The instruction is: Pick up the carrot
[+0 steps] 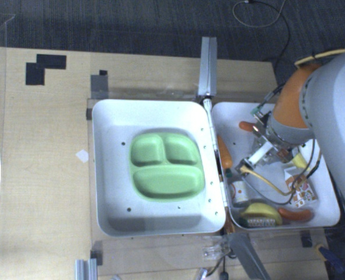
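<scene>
While the arm [330,104] reaches over the right bin [330,212], the left bin [111,174] holds a green divided plate [166,163]. Against the right bin's left wall lies the carrot [223,151]. Whether the end effector [249,163] is released or clenched, I cannot tell.

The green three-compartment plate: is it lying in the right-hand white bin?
No: the green three-compartment plate lies in the left white bin, while the long orange carrot lies in the right white bin.
</scene>
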